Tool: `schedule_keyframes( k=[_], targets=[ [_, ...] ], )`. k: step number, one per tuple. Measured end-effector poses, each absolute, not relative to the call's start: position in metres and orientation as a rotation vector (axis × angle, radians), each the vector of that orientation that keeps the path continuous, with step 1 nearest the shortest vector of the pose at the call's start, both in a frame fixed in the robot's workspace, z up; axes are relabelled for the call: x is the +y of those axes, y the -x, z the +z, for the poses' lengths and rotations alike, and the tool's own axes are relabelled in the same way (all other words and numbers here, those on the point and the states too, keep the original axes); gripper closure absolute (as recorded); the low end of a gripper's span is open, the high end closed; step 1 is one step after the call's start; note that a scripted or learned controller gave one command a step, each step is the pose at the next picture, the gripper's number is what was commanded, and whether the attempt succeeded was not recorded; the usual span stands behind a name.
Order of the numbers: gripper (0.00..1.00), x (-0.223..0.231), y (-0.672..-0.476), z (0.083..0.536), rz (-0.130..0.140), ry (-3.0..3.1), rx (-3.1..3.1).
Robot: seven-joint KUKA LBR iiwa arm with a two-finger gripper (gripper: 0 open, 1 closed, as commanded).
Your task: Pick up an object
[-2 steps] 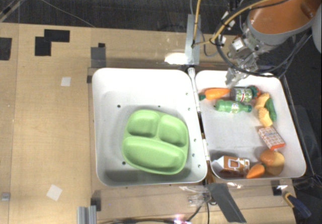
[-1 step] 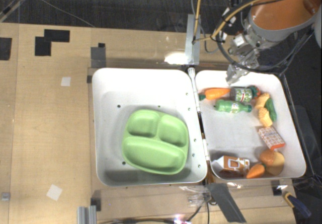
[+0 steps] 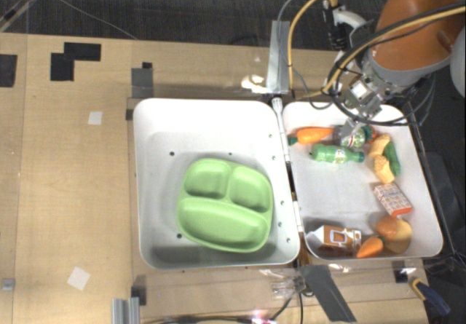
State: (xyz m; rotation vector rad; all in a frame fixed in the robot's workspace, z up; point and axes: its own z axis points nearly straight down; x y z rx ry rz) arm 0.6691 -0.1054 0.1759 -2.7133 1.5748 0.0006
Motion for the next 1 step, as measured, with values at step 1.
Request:
schedule_keyframes(
  k=[1],
  targets=[
    [1.0,-0.0772,-0.6713,0.2607,-0.018,2.687,1.609]
  ],
)
